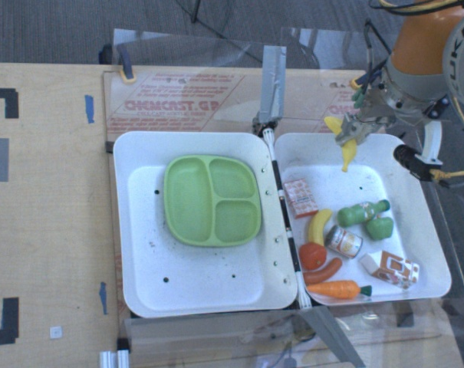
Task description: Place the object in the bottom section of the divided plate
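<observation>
We've got the gripper pinched on a yellow toy over the right bin's top edge — plate sits in the left bin.

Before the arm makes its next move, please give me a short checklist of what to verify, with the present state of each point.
1. Object in the claw: ok. A yellow object hangs from it, over the far edge of the right bin.
2. Firmness of the grip: cannot tell. The yellow object dangles below the claw, and the contact is too small to judge.
3. Green plate in place: ok. It lies flat in the left bin.
4. Plate sections free: ok. Nothing lies in any of the three.
5. Path to the plate: ok, probably. The divider between the bins is low.
6. Other toys: ok. The banana and carrot lie apart from the claw.
</observation>
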